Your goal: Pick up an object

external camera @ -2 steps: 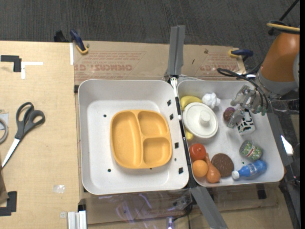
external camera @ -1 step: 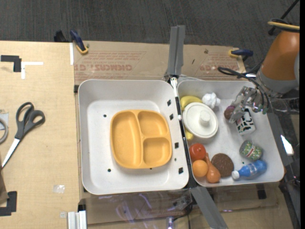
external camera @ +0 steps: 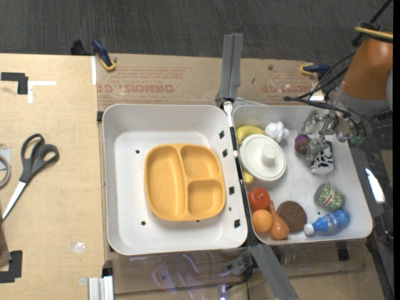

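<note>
Hand poised over the right bin

Hand hovers low at the far end of the right bin, just above a black-and-white toy and beside a purple ball. Whether it is open or closed, I cannot tell. Nothing looks lifted yet, so this seems the reaching step. Next it likely needs to settle squarely over the toy and close on it.

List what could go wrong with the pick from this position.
1. The gripper hangs over the right bin's back corner, where a purple ball and a black-and-white spotted object sit touching; closing there might nudge one away or catch both.
2. Both lie near the bin's back wall, so the fingers may strike it on descent.
</note>
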`<state>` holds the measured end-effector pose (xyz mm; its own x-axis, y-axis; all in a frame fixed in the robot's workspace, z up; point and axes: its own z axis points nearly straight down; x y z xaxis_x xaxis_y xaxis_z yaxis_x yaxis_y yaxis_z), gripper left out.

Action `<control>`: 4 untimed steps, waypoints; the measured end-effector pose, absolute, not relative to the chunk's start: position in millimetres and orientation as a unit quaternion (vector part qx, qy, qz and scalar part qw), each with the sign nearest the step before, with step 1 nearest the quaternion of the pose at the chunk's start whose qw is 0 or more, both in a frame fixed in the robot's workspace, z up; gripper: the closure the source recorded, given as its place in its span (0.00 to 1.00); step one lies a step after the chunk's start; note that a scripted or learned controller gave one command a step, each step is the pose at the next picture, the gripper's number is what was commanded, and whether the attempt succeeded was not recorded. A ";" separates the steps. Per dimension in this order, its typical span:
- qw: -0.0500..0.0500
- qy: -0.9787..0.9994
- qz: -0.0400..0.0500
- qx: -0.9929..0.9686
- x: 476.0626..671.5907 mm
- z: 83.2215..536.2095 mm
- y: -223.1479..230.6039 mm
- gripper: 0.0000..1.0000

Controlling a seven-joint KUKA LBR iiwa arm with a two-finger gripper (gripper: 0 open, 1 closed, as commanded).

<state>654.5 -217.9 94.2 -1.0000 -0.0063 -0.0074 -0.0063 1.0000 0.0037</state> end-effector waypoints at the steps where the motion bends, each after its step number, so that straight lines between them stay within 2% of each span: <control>1: 0.002 1.000 0.001 -0.002 652.8 91.9 -219.7 0.00; 2: 0.000 0.999 0.001 0.042 611.3 89.6 -212.6 0.00; 3: -0.001 0.999 -0.004 0.042 650.0 87.4 -136.4 0.00; 4: 0.000 0.999 0.000 0.045 617.3 89.7 -196.2 0.00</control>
